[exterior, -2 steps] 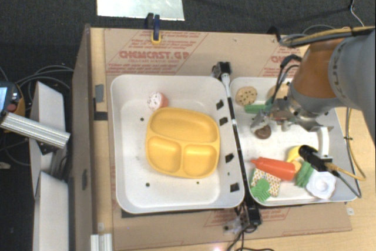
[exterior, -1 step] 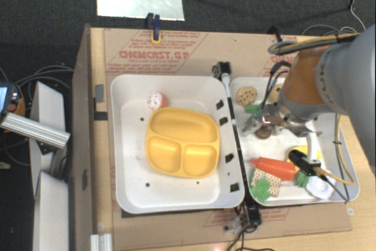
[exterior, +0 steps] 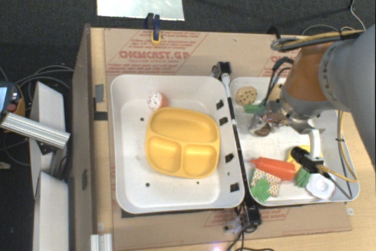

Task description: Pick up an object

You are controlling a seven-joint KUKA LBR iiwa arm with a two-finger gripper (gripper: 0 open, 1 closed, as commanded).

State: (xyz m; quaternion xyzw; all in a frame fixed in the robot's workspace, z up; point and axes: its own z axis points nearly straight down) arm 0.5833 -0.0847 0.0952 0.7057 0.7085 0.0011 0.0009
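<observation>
My gripper (exterior: 261, 121) is low in the upper left part of the right bin (exterior: 343, 200), with the grey arm and its orange band reaching in from the right. It sits just over a small dark brown object (exterior: 264, 131) and right beside a green piece (exterior: 253, 107). A round tan cookie (exterior: 245, 94) lies just beyond it in the bin's far left corner. An orange carrot (exterior: 275, 167) with a green top (exterior: 302, 178) lies nearer the front. The view does not let me tell whether anything is held.
A green spiky toy (exterior: 262, 188) and a tan waffle-like piece (exterior: 258, 176) lie in the right bin's front left corner. The left bin (exterior: 126, 126) holds a yellow divided plate (exterior: 182, 142) and a small white and pink object (exterior: 155, 101).
</observation>
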